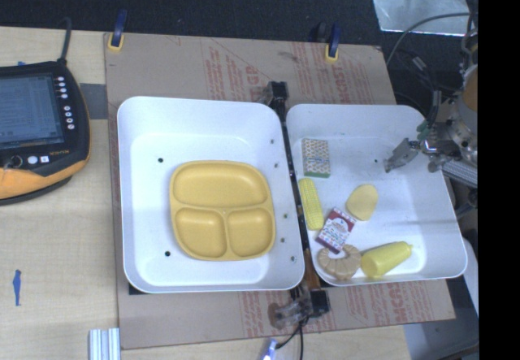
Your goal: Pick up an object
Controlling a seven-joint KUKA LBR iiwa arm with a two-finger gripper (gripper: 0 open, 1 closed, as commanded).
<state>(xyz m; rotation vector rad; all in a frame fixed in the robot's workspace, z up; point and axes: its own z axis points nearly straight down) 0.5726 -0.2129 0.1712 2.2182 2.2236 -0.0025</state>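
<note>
Brown cardboard (244, 66) covers the bench and bears two white bins side by side. At right of centre, the right bin (439, 212) holds the pickable objects: a yellow corn cob (309, 202), a patterned packet (316, 157), a pale yellow round piece (362, 201), a red-and-white sachet (335, 231), a tan cookie-like disc (339, 262) and a yellow bottle (385, 258). Above that bin's upper right part, the gripper (404, 155) hovers with nothing between its fingers; how wide they stand I cannot tell. At left, the left bin (138, 188) holds a yellow divided tray (221, 209). A control pendant (36, 127) lies at the far left edge.
</note>
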